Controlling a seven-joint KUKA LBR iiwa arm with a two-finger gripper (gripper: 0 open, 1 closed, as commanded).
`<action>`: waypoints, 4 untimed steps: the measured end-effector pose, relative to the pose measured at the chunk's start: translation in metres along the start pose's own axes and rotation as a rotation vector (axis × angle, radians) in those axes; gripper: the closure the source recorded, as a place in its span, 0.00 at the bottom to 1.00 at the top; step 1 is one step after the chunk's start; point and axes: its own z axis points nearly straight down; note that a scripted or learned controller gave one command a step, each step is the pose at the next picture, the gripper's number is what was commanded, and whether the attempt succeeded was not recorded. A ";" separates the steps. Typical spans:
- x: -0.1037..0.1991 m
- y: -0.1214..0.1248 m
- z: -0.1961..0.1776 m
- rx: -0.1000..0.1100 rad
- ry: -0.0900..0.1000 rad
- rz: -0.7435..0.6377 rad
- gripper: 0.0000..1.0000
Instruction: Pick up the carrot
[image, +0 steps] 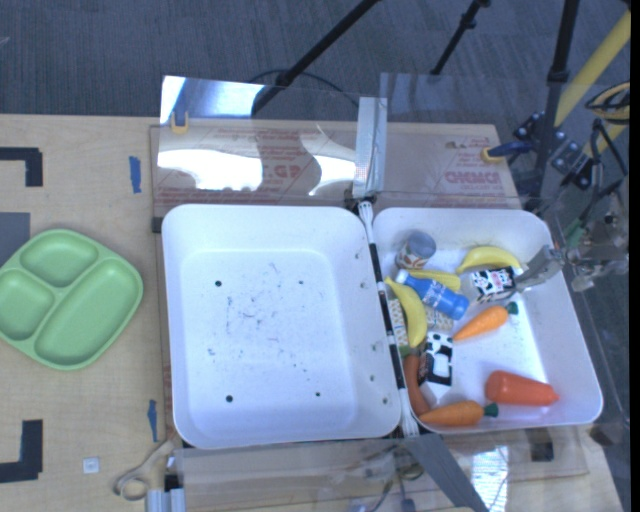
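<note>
3 carrots sit in my right bin; the nearest carrot (482, 323) lies slanted, left-below the gripper (548, 262), jaw state unreadable.

- Red print on the clear panel (470, 165) behind the right bin (560, 310): reads mirrored, letters too blurred to spell out.
- More red print on the clear panel (255, 165) behind the left bin (200, 230): partly under glare, not legible.
- Blue bottle (438, 295) in right bin: label w/ white patch, text too small to read.
- Black-and-white cartons (492, 284) and (437, 360), right bin: pattern only, no readable wording.
- No numbers or signs legible on the bench (70, 150).
</note>
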 end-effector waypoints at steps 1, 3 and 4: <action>0.016 -0.038 -0.056 -0.001 0.000 -0.029 0.00; 0.052 -0.028 0.071 0.002 0.002 -0.079 0.00; 0.061 -0.024 0.033 -0.001 0.000 -0.081 0.00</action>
